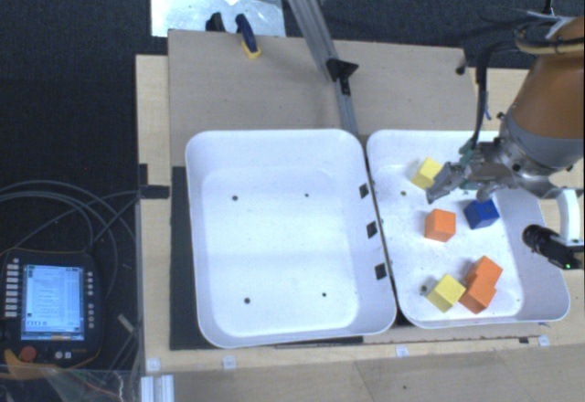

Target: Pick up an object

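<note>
**Gripper low in the right bin, among the blocks**

The arm [548, 108] comes in from the right edge of the frame, and its gripper [450, 183] sits low over the right bin [539, 304], in the bin's upper half. Whether it is released or clenched on anything cannot be told: the tip is a dark, blurred tangle of metal, and no block shows clearly between its parts.

The candidates all lie in the right bin. A yellow block [426, 173] sits just left of the gripper tip, near the bin's upper left. An orange block [440, 225] lies just below the tip, and a blue block [481, 212] is to its right, partly tucked under the wrist. In the lower part of the bin a second yellow block [446, 291] touches a pair of orange blocks [480, 282] that seem stacked or leaning on each other. The left bin [196, 208] has only bare white floor.

These look like small, stiff, light cubes, probably wood or plastic, not fragile, and smooth enough to slip if pinched on a corner. The best hold is likely across two flat opposite faces, with the fingers square to them. The lone orange block and upper yellow block have free space around them; the lower cluster is crowded and would be harder to straddle.

The wrist hides part of the blue block, and the arm is cut off at the right edge. Which block the gripper is aimed at is unclear.
</note>
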{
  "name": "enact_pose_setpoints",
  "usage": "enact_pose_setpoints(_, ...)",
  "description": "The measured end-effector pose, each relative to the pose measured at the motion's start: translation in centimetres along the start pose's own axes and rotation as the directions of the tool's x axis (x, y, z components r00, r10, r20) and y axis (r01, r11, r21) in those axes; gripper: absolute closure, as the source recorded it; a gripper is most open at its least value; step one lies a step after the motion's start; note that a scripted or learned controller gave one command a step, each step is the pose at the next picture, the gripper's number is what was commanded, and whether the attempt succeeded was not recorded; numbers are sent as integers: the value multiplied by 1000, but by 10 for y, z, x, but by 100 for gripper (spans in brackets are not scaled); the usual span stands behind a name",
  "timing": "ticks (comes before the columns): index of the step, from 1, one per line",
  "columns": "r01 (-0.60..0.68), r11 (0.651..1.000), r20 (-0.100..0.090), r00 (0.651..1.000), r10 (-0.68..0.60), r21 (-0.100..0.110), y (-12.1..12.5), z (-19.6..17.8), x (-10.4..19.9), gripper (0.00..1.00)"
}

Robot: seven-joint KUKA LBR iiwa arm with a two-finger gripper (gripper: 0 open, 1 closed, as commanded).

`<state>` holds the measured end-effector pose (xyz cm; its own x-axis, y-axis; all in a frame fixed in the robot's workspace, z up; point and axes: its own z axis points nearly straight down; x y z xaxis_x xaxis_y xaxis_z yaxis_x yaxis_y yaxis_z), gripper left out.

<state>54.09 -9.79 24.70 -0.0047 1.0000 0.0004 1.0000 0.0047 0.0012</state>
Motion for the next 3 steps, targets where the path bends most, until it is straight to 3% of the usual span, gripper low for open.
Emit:
enact_pose_setpoints(1, -1, 1000, 0, 1000, 1, -1, 0, 0, 0, 0)
enact_pose_setpoints(2, -3, 1000, 0, 1000, 3, 6, -6, 60, -3, 0)
enact_pose_setpoints(3, -2, 1000, 2, 1000, 2, 0, -3, 121, -3, 0)
